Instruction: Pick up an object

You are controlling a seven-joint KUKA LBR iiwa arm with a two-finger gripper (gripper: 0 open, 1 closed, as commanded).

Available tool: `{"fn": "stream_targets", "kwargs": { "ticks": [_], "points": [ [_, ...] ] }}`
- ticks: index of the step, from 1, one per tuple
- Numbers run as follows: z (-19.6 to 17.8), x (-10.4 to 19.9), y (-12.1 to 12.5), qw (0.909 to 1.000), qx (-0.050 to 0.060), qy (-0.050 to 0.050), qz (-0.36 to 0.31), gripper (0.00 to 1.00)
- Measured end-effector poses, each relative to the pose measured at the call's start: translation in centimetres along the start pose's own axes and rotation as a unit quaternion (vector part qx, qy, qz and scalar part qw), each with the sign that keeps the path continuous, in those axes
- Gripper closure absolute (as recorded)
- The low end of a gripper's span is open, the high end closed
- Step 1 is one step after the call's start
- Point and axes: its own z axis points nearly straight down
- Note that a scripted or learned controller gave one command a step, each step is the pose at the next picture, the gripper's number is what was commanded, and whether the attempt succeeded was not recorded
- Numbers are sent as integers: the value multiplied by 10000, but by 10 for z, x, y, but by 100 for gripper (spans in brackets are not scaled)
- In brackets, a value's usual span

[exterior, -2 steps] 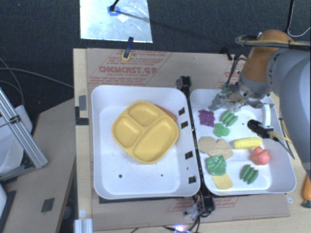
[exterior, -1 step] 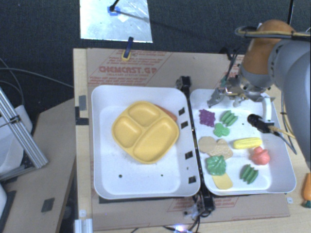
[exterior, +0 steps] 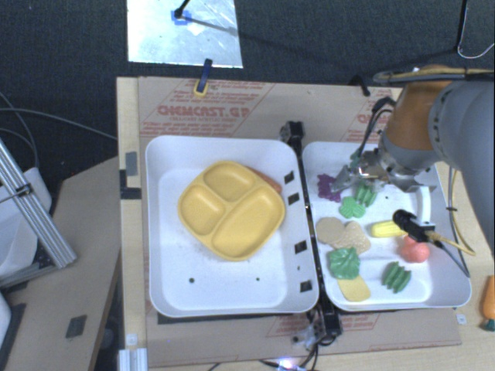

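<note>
The right bin (exterior: 456,288) holds several toy foods: a purple piece (exterior: 330,185), a green leafy piece (exterior: 356,204), a tan bread slice (exterior: 344,234), a yellow piece (exterior: 384,228), a red tomato (exterior: 414,250), a green broccoli (exterior: 343,263), a yellow wedge (exterior: 354,289) and a green pepper (exterior: 396,277). My gripper (exterior: 362,178) hangs low over the bin's far left part, just above the green leafy piece and right of the purple piece. Nothing shows as lifted.
The left bin (exterior: 170,284) bears a yellow divided plate (exterior: 230,209) with a reddish thing (exterior: 271,182) peeking from under its far right edge. A divider with black clips (exterior: 298,203) runs between the bins. The arm (exterior: 433,130) crosses over the right bin's far side.
</note>
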Motion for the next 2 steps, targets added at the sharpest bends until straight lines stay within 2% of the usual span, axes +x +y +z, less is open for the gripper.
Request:
{"fn": "stream_targets", "kwargs": {
  "ticks": [1,2],
  "points": [
    [-46,23,1,10000,54,28,-19,0],
    [12,21,19,10000,73,28,-15,0]
  ]
}}
